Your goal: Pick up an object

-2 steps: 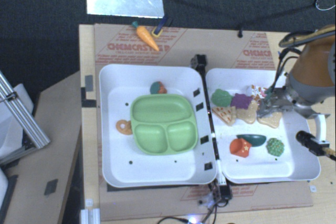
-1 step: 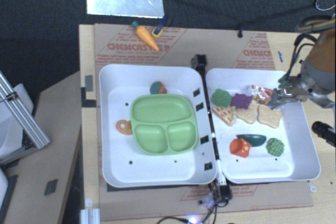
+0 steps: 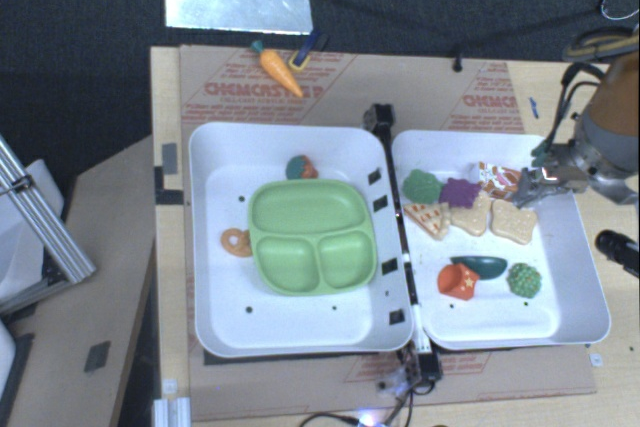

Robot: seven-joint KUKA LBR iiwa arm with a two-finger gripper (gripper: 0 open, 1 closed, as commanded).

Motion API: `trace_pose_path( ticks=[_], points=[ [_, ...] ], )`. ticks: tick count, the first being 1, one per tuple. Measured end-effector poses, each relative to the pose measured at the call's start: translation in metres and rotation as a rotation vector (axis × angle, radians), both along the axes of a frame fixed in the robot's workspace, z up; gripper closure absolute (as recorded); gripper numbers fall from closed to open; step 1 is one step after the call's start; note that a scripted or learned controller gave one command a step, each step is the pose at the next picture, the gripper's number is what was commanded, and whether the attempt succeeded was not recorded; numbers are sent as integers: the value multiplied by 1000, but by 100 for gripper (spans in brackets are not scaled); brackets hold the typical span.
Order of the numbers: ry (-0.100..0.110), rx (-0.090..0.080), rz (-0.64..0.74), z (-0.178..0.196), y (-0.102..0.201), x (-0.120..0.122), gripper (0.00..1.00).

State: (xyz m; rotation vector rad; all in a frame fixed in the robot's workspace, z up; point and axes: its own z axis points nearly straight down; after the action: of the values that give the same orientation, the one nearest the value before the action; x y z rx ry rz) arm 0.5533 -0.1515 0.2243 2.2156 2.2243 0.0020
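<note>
Your likeliest target, the toast-shaped piece (image 3: 513, 224), lies in the right bin (image 3: 575, 315) among crowded toy foods. The tool (image 3: 535, 183) hovers just above its far edge; whether it is wide or narrow, you cannot tell.

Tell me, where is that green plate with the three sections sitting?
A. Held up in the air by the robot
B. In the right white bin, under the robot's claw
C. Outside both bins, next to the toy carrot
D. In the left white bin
D: the green divided plate lies flat in the left bin, while the gripper is over the right bin among the toy foods.
</note>
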Motion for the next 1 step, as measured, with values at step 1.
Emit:
trace_pose_path(
  ticks=[1],
  points=[
    [-1,1,6,11,48,24,100]
  ],
)
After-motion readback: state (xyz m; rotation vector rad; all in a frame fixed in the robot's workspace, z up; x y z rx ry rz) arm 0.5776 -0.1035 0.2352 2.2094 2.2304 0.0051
